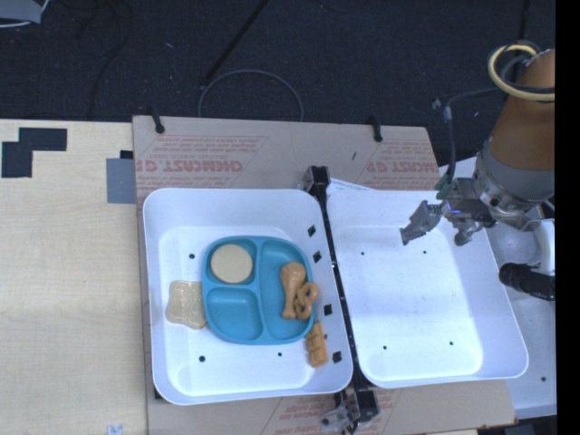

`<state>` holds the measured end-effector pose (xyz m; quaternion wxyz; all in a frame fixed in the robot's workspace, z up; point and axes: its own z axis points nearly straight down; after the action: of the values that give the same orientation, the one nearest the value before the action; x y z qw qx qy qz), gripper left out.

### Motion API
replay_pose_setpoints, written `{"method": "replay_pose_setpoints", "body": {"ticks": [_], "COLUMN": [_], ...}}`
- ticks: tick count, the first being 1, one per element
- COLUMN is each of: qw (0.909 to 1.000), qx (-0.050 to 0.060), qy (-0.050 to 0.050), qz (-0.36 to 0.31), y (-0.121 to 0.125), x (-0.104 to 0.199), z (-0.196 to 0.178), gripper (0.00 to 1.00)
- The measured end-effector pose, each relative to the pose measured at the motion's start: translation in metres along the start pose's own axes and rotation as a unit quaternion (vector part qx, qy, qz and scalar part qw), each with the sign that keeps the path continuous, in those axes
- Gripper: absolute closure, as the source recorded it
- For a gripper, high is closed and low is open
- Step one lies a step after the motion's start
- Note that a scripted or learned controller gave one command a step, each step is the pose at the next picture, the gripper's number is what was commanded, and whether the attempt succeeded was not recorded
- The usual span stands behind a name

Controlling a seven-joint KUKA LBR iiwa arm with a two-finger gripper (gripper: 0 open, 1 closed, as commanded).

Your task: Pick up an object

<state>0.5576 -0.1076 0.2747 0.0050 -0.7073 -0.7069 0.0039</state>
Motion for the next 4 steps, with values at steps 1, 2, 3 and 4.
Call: {"method": "replay_pose_setpoints", "body": {"ticks": [1, 2, 3, 4], "qw": [1.0000, 1.0000, 1.0000, 1.0000], "qx": [-0.006, -0.002, -0.002, -0.002], "qy": [-0.001, 0.000, 0.000, 0.000], "qz": [-0.001, 0.000, -0.001, 0.000], "y": [0.002, -0.006, -0.004, -0.012], "x": [0.000, -0.005, 0.000, 0.003], "z": [-0.006, 0.052, 0.097, 0.158], "gripper": [0.00, 0.00, 0.00, 0.00]}}
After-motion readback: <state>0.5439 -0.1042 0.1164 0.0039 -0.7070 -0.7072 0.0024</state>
